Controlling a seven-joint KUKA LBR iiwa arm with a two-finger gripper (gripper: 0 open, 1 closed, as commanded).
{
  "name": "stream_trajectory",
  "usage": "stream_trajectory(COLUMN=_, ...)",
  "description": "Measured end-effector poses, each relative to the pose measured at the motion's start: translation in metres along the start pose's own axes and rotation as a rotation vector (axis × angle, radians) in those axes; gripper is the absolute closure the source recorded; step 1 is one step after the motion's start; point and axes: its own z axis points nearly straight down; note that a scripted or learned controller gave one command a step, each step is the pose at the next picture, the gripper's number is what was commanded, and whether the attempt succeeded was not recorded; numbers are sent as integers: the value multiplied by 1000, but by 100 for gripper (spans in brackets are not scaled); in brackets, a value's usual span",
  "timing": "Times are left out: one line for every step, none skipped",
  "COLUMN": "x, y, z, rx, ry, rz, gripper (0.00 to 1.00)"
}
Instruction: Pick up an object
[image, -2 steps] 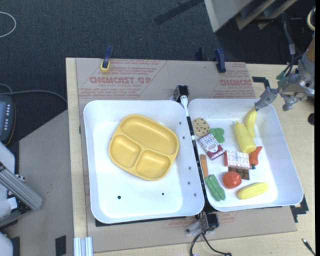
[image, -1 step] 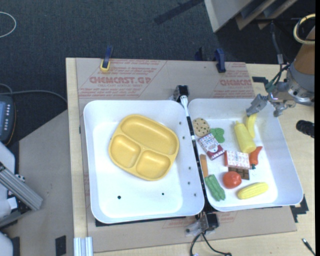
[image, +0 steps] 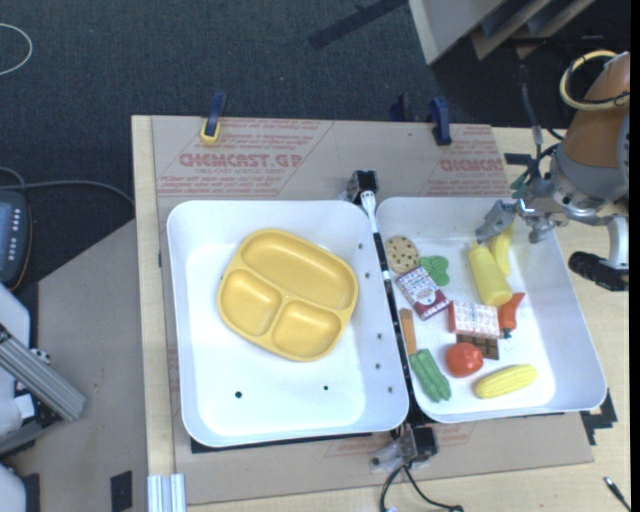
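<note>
Corn cob (image: 504, 380) at front, gripper (image: 517, 222) above yellow bottle (image: 487, 274)

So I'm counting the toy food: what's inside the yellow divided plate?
The yellow divided plate in the left bin shows three bare compartments. The bin floor beneath it is covered.

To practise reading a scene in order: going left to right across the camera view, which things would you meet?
Yellow three-compartment plastic plate → round speckled cookie → red toy tomato → yellow toy corn cob → gripper.
</note>
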Motion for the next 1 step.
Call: stream_trajectory(x=2, y=-1, z=48, rx=2, ry=0, rz=1, gripper=0)
